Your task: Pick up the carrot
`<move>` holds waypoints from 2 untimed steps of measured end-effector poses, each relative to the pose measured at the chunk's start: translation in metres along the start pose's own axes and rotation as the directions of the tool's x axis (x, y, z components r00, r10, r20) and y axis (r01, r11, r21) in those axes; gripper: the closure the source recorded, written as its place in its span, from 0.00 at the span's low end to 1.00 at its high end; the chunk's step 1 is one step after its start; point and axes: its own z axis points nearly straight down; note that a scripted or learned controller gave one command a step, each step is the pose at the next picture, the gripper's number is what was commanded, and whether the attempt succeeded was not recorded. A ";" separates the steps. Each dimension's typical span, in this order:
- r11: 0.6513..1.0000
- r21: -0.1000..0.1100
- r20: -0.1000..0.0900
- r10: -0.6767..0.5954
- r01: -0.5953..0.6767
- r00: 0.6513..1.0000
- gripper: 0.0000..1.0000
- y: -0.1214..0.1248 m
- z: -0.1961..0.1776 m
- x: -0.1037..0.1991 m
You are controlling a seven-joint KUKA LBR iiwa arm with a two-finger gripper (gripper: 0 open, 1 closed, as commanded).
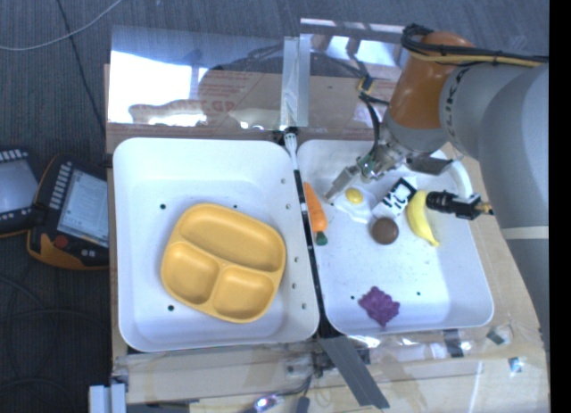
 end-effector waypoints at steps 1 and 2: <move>0.990 -0.012 0.017 -0.142 0.142 0.990 0.00 -0.062 0.000 0.001; 0.991 -0.009 0.009 -0.132 0.133 0.991 0.00 -0.049 -0.003 0.013</move>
